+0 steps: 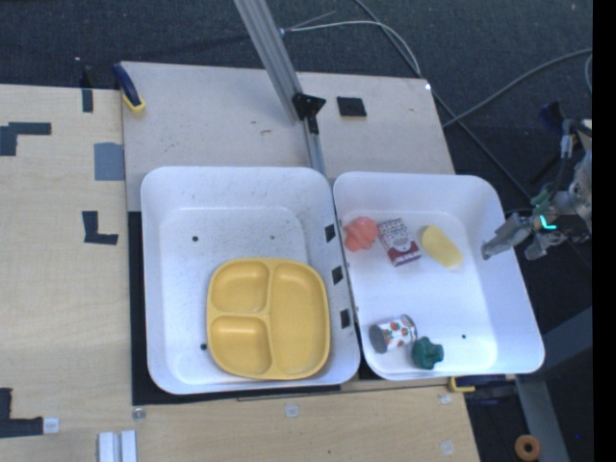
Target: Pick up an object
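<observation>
Sponge, yellow, sits in right bin, far side, long axis slanting near-right. Gripper hovers just right of it over the bin's right rim, holding nothing. Next move: short reach left.

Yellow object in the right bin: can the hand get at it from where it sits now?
Probably yes. The yellow object lies apart from the red-and-white carton, nothing over it, and the hand sits just past the right bin's rim.

glossy yellow plastic plate
</observation>
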`<state>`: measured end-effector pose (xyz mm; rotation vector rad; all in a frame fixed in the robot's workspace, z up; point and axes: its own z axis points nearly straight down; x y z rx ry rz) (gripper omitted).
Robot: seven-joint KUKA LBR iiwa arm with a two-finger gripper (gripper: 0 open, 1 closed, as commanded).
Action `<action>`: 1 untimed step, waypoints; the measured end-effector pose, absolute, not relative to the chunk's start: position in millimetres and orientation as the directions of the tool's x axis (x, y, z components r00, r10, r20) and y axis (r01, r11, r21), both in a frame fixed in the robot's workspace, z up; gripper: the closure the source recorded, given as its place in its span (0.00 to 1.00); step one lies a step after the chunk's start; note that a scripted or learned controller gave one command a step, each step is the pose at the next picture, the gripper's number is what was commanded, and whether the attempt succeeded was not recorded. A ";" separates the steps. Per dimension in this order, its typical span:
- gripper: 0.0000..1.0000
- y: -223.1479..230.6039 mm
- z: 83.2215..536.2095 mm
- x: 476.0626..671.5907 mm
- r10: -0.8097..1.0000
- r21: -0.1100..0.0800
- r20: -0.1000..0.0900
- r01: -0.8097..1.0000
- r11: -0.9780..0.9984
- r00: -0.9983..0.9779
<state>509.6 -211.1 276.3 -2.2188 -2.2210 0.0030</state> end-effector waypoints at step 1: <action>0.00 -211.1 276.9 509.9 1.000 -0.001 0.000 1.000 0.001 -0.001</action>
